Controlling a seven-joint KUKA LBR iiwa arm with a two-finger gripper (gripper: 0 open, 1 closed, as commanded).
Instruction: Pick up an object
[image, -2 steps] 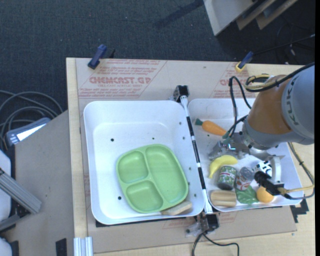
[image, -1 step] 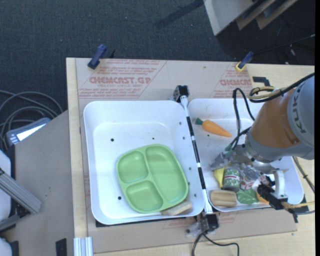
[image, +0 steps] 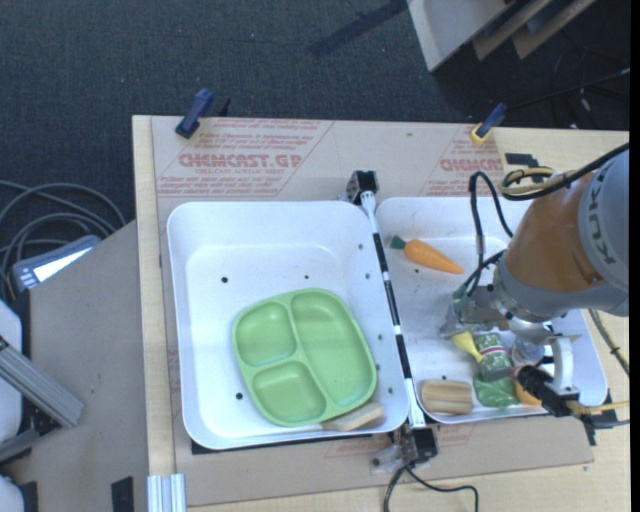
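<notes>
Gripper (image: 478, 318) low in my right bin (image: 590, 375), over glossy packets (image: 490, 350); I can't tell its state. Smooth tapered plastic carrot (image: 432, 256) lies behind; matte green sectioned plate (image: 303, 355) left.

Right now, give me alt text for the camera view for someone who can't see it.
A grey and orange robot arm lowers its end effector into the right white bin, over a cluster of small toy foods, with a toy carrot lying apart near the bin's far side. The left white bin holds a green divided plate.
</notes>
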